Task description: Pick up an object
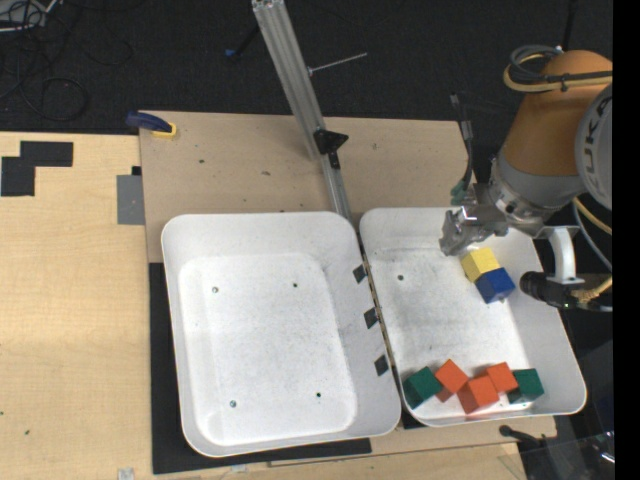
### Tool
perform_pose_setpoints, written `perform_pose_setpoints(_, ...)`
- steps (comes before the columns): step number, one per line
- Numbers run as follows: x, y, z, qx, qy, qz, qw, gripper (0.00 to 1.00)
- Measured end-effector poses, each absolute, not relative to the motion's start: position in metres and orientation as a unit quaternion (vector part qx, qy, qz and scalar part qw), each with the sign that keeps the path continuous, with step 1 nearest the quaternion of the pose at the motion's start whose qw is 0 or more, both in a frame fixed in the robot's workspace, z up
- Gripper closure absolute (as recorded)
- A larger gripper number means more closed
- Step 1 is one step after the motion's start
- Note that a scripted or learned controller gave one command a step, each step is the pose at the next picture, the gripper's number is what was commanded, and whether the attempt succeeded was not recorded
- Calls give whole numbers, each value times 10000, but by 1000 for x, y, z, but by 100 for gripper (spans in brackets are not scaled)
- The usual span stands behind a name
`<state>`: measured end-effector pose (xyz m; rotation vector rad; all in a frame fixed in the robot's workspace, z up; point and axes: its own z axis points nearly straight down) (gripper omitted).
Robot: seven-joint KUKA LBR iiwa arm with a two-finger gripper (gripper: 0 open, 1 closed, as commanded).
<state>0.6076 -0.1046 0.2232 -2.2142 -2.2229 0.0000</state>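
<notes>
1. Gripper (463,230) sits low over the far part of the right bin (425,298), hanging off the grey arm with the orange band (545,128), which comes in from the view's right.
2. Gripper state: cannot tell. The metal head reads as one grey lump from this slant, so whether it is released or clenched is unclear. Nothing is visibly caught in it.
3. Nearest candidate: yellow block (480,262), just beside the gripper, toward the near-right of it in the view. It lies on the bin floor and looks apart from the gripper, though the gap is small and contact can't be ruled out.
4. Blue block (495,285) touches the yellow one on its near side; the pair forms a short line running away from the gripper, diagonally toward the bin's right wall.
5. Key relation for the next move, as a judgement: the gripper is offset up-left of the yellow block, not over it. It would need a short shift along that diagonal before descending.
6. Risk guess: blue sits tight against yellow, so a closing grip along the pair's line may jam or nudge both.
7. Other objects: a cluster of green and orange blocks (470,383) at the near edge of the right bin, well apart from the gripper.
8. Left bin (190,258) lies alongside, away from the gripper.
9. Task status: nothing lifted yet, by the look of it.
</notes>
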Motion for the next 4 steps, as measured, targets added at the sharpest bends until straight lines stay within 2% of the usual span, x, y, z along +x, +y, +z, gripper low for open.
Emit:
perform_pose_setpoints(1, 586, -57, 215, -7059, -7083, 9, 30, 100)
perform_pose_setpoints(2, 578, -1, 223, -7055, -7087, 8, 28, 100)
perform_pose_setpoints(4, 548, 85, 235, -7055, -7087, 21, 34, 100)
